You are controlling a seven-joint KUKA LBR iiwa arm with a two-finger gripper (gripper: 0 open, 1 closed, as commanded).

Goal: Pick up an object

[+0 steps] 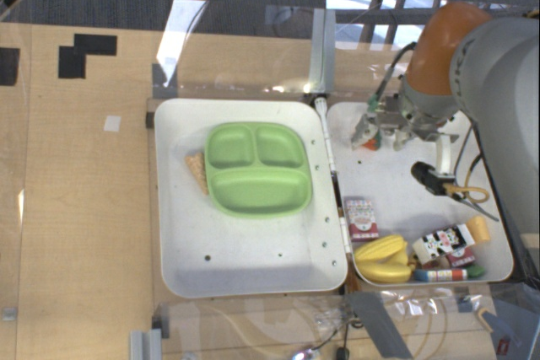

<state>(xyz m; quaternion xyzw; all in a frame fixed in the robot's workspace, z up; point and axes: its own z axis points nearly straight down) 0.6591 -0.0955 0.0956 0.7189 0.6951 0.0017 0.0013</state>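
Your hand (384, 131) hovers over the far left corner of the right bin (396, 198)
You cannot tell how far it is open or whether it has hold of anything; the red-and-white box (361, 219) and yellow banana (381, 257) lie by that bin's near left wall, a green divided plate (257, 169) in the left bin (194, 257)

Bright, even overhead light; the left bin (181, 257) shows a soft grey shadow along its near floor. Glare streaks the clear panels (184, 25) behind the bins, and the arm (498, 72), nearest the lens, looks slightly soft.
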